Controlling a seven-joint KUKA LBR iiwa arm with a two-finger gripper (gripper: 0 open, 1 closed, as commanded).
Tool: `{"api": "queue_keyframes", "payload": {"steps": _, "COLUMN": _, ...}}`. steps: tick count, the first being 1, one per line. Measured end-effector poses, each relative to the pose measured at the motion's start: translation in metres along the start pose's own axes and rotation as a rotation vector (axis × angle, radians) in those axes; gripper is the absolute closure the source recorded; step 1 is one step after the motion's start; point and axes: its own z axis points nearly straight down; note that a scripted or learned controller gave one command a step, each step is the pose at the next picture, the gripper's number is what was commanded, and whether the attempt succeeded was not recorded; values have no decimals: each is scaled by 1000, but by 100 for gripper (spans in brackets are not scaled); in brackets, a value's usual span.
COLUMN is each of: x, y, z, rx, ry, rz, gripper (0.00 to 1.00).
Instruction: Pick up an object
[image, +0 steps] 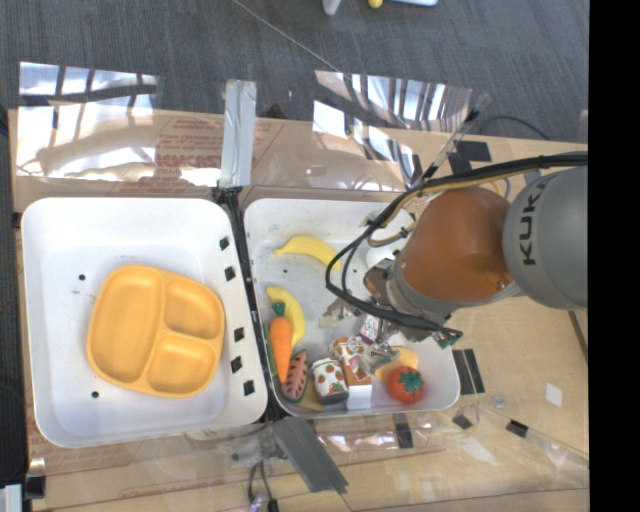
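Over the right bin (300, 215), the hand (372, 328) hangs above toy food (345, 372)

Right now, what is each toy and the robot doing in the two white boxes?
Yellow plastic divided tray: lying flat in the left bin, nothing on it.
Yellow toy banana: lying loose in the right bin.
Orange toy carrot: lying along the right bin's left wall.
Red toy strawberry: resting at the right bin's near edge.
Grey and orange robot arm: reaching down over the right bin.
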Motion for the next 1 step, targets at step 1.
{"api": "queue_keyframes", "payload": {"steps": 1, "x": -100, "y": -36, "z": 7, "rx": -17, "ry": 8, "rz": 37, "gripper": 0}}
